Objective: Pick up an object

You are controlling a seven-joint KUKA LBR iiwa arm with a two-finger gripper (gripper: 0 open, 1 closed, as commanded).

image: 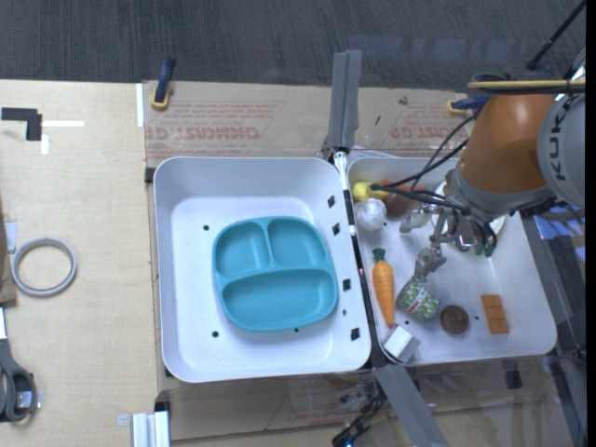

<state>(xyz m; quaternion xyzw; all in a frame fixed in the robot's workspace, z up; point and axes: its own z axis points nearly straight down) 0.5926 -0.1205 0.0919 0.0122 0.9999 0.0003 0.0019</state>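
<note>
My gripper (431, 261) hangs over the middle of the right bin (535, 296), below the arm's orange band. Its tip is just above a green and white crumpled object (417, 302) and looks close to or touching that object's top. An orange carrot (383, 291) lies to the left of it, along the bin's left wall. A brown round piece (454, 319) and an orange cracker-like block (494, 313) lie to the right. A white cube (398, 343) sits at the bin's front left corner. A white bulb-like item (371, 213) and a yellow item (361, 191) lie at the back left.
The left bin (177, 277) holds a blue divided plate (275, 273). A grey divider bar (345, 101) rises between the bins at the back. A roll of tape (41, 266) and scissors (17, 389) lie on the bench at the far left. Cables trail across the arm's wrist.
</note>
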